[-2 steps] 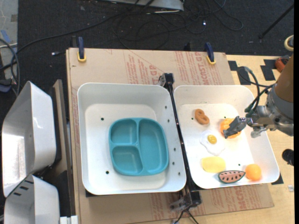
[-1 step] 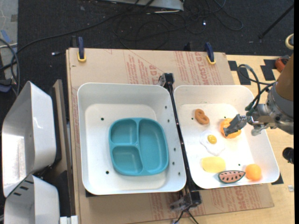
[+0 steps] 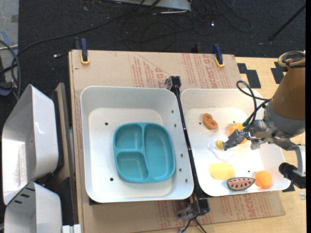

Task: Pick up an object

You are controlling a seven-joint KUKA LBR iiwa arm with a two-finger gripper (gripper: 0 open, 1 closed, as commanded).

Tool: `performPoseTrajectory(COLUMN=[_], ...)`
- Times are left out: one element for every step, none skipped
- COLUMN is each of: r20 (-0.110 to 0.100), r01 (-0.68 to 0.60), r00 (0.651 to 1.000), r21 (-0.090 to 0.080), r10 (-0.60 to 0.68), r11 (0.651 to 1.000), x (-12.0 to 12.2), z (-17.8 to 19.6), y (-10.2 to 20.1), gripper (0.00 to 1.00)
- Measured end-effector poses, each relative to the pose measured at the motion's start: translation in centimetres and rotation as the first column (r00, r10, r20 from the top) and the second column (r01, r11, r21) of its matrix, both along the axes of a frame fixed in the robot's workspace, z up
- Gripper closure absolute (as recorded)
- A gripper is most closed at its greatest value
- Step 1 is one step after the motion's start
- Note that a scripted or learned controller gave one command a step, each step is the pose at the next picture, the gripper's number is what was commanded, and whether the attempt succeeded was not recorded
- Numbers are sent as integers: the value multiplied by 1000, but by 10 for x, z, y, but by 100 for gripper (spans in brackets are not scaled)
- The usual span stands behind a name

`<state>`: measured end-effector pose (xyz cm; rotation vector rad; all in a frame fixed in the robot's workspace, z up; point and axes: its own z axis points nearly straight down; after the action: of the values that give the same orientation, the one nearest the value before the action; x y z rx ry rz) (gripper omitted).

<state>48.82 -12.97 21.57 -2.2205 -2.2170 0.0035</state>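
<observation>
The right bin [image 3: 194, 101] holds several toy foods: a brown pretzel-like ring [image 3: 210, 121], a fried egg [image 3: 218, 147], a yellow lemon [image 3: 221, 171], a watermelon slice [image 3: 241, 183] and an orange fruit [image 3: 264, 178]. My gripper [image 3: 230, 141] reaches in from the right and hangs low over the bin's middle, its tip right at the fried egg's right edge. A small orange piece [image 3: 236, 128] shows just behind the gripper, partly hidden by it. I cannot make out anything held.
The left bin [image 3: 92, 101] holds a teal divided plate [image 3: 144, 152]. A black divider [image 3: 183, 125] runs between the bins. Cables hang off the arm's wrist [image 3: 248, 93] above the right bin's back. White tubs [image 3: 29, 130] stand left of the bench.
</observation>
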Motion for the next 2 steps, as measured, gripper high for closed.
performPoseTrajectory(r20=[0,-1], r01=[2,0], r00=[1000,1000], r21=[0,1], r10=[-2,0], r11=[1000,1000], x=[-5,-6], z=[-52,-96], y=[-9,-5], gripper=[0,0])
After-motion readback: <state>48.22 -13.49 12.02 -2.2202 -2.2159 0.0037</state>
